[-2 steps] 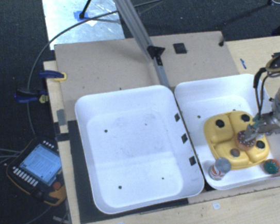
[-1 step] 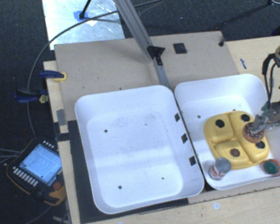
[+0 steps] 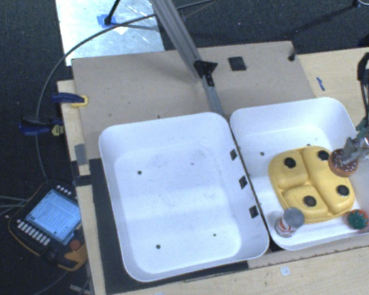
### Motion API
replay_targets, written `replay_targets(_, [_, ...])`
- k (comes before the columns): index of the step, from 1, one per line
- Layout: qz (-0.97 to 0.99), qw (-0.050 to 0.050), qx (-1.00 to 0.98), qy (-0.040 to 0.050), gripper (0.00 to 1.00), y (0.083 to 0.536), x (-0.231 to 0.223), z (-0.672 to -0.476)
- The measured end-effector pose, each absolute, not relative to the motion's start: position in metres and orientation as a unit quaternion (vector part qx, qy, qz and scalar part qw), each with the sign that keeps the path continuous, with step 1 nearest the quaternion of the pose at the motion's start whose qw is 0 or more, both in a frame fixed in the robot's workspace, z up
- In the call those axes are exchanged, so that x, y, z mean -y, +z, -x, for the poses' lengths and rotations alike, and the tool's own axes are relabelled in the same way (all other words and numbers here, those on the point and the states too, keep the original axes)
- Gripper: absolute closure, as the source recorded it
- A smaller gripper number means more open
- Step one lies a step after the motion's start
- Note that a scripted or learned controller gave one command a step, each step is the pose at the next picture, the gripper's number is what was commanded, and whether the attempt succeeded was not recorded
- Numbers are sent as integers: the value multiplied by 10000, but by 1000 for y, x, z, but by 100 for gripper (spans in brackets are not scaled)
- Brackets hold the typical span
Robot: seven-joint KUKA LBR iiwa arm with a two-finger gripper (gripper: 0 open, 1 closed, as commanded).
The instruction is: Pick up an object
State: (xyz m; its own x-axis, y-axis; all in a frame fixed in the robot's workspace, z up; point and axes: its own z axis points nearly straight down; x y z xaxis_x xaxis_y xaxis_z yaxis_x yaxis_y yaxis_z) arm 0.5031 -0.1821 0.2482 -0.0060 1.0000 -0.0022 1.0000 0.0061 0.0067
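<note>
Two shallow white bins sit side by side on a bench; we see the right bin (image 3: 290, 117) holding a yellow moulded tray (image 3: 310, 183), a small grey-capped object (image 3: 288, 220) and a green ball (image 3: 357, 219). From the right, the gripper (image 3: 344, 160) hangs over the tray's right edge, a round brown object (image 3: 342, 165) at its tip; whether it grips that, we cannot tell.

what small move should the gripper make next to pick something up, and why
Probably lower a little onto the yellow block. The gripper sits at that block's right edge in the right bin, and the view doesn't show anything between its fingers. The small grey piece and green ball lie farther toward the bin's front.
</note>
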Motion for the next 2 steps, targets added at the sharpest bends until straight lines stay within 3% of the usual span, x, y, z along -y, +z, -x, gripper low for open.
replay_targets(2, [-7031,3,-7111,17,100,260,75,-539])
